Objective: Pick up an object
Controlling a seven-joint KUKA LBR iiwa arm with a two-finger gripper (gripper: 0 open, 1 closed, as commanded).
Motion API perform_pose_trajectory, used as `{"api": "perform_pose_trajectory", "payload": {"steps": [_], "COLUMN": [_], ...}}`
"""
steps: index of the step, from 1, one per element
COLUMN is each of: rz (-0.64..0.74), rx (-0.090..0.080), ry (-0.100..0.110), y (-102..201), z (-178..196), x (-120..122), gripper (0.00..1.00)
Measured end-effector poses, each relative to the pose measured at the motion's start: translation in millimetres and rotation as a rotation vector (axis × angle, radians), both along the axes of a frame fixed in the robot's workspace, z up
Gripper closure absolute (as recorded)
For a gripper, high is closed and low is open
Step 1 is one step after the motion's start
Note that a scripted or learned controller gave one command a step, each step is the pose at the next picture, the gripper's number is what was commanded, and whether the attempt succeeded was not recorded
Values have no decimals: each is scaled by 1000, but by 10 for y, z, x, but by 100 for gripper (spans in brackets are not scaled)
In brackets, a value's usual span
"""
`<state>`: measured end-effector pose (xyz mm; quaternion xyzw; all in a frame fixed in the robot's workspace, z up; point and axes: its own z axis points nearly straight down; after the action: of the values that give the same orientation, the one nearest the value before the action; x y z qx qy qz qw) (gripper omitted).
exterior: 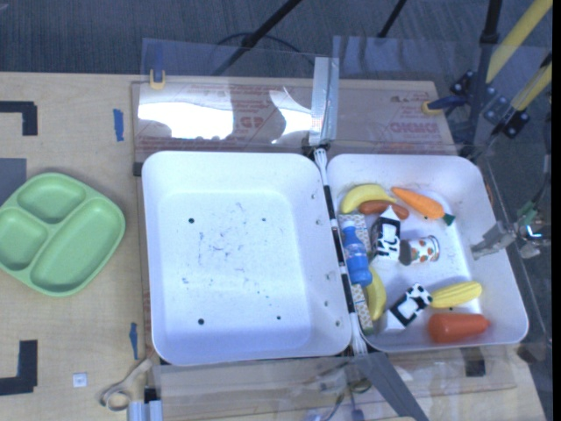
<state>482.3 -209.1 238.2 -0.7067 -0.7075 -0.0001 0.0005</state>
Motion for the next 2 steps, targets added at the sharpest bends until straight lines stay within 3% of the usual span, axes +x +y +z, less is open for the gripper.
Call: {"api": "perform_pose_trajectory", "payload": {"steps": [1, 2], "rz": [17, -39], "rx": [-2, 0], "ry": [-3, -1], "y": [-130, 291], "z": [-473, -1241], "x": [1484, 1516], "gripper": [0, 0]}}
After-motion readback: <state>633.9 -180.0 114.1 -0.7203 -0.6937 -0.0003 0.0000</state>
